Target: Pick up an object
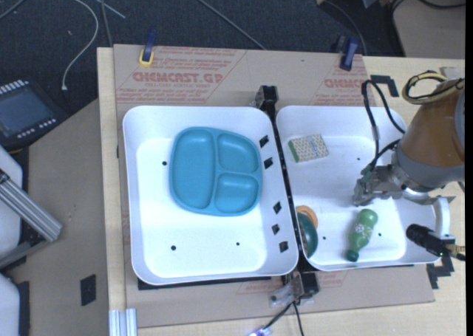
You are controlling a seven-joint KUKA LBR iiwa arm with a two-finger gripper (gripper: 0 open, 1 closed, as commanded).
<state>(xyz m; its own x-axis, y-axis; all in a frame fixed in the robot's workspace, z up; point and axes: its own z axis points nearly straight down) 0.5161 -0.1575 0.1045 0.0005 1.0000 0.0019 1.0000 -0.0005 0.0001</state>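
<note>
gripper (367, 188) sits low in right bin (336, 124), just above green bottle (361, 232); can't tell how far it's open or if it has anything. risk: bottle's round, prob rolls off w/ an off-centre pinch.

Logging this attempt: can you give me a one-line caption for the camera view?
Gripper low in the right bin just above a green bottle; blue divided plate sits in the left bin.

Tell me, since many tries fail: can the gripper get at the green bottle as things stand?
Probably yes. The gripper hangs just above the green bottle in the right bin, with nothing lying between them.
</note>
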